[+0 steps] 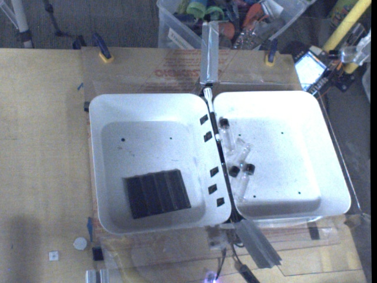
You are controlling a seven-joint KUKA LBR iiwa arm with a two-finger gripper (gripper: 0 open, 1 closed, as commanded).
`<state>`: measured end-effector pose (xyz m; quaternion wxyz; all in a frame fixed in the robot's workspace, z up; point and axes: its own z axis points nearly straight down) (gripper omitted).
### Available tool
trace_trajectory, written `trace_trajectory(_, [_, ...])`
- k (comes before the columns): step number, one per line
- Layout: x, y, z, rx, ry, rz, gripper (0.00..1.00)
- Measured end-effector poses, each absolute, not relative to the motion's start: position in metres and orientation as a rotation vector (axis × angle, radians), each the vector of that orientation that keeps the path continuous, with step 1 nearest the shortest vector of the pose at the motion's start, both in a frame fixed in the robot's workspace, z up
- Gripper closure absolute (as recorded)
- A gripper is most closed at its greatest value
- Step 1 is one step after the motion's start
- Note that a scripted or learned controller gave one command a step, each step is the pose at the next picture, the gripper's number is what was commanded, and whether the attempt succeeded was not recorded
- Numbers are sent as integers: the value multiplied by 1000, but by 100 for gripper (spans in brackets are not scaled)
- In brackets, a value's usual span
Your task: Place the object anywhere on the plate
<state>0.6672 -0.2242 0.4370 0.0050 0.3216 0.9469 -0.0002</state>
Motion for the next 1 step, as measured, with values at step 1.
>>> trace_trajectory(1, [656,-223,436,2057,2373,0,100])
